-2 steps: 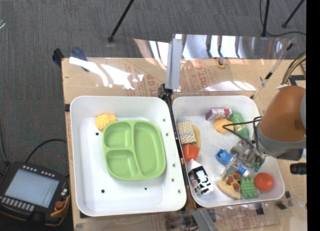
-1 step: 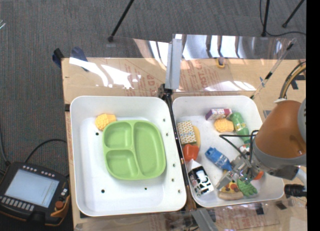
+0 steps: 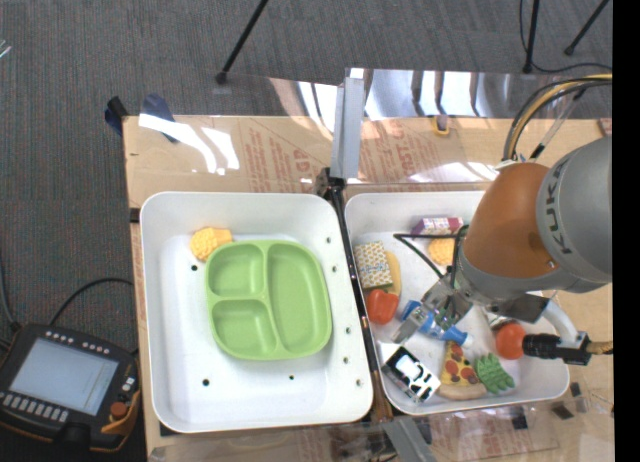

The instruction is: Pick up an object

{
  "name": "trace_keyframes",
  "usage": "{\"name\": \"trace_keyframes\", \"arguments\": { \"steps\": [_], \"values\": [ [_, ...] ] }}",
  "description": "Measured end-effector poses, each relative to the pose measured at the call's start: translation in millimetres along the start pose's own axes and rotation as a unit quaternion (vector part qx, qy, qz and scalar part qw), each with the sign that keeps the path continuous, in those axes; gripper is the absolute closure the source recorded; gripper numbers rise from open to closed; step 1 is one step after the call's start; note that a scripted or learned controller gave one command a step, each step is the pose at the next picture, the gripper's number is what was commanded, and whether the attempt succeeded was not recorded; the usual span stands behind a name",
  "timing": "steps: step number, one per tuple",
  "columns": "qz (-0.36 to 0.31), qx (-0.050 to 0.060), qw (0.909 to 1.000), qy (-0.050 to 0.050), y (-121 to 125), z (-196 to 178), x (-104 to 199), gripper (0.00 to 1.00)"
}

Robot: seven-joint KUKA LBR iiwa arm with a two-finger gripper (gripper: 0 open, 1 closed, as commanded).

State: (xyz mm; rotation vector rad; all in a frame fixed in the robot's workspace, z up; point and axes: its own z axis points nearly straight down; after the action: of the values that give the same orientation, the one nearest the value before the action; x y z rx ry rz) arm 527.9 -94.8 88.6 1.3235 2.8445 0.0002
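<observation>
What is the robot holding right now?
It cannot be told. The gripper hangs low over the toys in the right bin, near a small blue piece, but no hold shows.

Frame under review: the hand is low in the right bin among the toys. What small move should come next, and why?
Probably a short descent, then close. The hand hangs in the right bin over the gap between the red toy and the pizza slice, nothing visibly between its fingers. That red toy looks nearest, so a slight shift toward it first may help.

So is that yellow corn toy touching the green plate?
Touching: in the camera view the yellow corn toy sits against the green plate at its upper-left rim, no white bin floor between them.
</observation>
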Motion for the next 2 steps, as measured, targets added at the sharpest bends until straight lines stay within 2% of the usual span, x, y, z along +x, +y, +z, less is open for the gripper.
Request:
{"name": "trace_keyframes", "arguments": {
  "steps": [1,2],
  "values": [
    [0.036,0.002,0.9994,0.003,22.8,1.9,-13.3,0.0],
    [0.033,0.002,0.9995,0.003,23.1,-7.6,-13.3,1.0]
  ]
}}
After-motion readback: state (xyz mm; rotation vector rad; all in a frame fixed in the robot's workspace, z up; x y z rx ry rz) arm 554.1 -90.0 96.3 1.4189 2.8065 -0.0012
